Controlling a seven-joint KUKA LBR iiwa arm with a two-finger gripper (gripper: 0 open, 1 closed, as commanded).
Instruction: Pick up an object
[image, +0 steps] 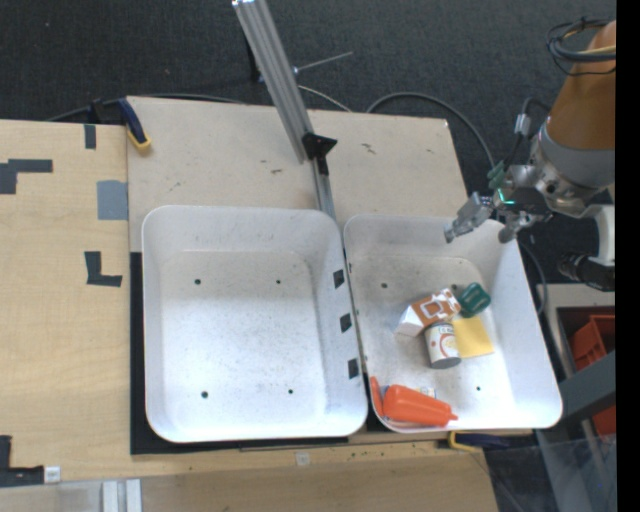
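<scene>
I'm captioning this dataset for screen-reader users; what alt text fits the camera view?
A grey and orange robot arm holds its gripper above the back edge of the right bin, which holds an orange carrot-shaped toy, a small can, a yellow block and a green piece. The left bin sits alongside.

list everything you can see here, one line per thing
left bin: 1, white, left half of the bench
right bin: 1, white, beside the left bin
carrot toy: 1, orange, right bin's near left corner
can: 1, white with orange label, right bin centre
yellow block: 1, yellow, right of the can
green piece: 1, dark green, above the yellow block
metal rail: 1, grey, slanting behind the bins
arm: 1, grey and orange, upper right
gripper: 1, over the right bin's far edge
</scene>
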